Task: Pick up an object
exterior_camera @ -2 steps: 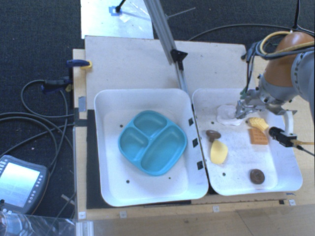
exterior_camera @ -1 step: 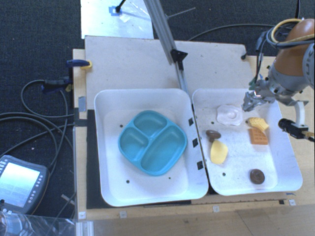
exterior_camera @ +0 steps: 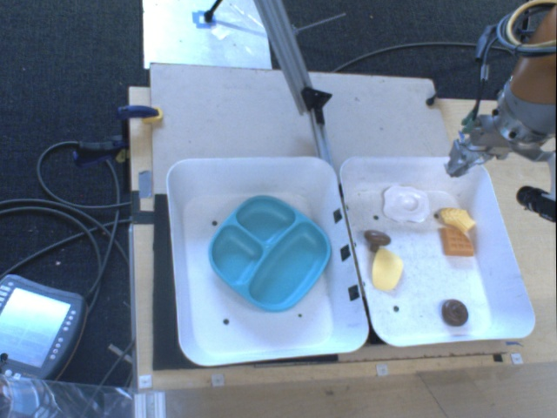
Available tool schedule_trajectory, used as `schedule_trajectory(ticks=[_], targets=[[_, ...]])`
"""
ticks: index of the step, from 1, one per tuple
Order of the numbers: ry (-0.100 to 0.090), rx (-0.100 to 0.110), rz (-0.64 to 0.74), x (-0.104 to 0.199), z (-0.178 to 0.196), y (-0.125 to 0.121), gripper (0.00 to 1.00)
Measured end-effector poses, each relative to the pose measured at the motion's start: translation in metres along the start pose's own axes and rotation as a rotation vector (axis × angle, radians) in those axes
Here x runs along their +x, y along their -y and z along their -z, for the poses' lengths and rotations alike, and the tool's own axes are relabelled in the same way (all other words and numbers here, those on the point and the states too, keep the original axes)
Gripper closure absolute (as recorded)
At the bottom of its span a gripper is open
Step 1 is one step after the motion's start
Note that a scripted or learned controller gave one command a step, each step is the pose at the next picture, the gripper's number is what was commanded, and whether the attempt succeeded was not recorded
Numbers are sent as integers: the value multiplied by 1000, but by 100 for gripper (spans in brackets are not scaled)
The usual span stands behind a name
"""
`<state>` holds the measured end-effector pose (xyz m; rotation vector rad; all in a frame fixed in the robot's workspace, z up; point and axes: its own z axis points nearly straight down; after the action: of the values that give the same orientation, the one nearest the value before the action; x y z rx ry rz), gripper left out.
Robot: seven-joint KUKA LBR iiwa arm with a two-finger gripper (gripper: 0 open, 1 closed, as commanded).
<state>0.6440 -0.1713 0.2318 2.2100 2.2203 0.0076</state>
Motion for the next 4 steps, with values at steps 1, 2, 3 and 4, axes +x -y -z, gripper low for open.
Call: schedule_trajectory(ticks=[1, 2, 3, 4], targets=[[-1, 3, 3, 0, 40, -2, 100], [-4, 7, 6, 51, 24, -9, 100], [-3, 6, 6, 99, 29, -19, 100], [-5, 5, 7, 158, 33, -27, 100]])
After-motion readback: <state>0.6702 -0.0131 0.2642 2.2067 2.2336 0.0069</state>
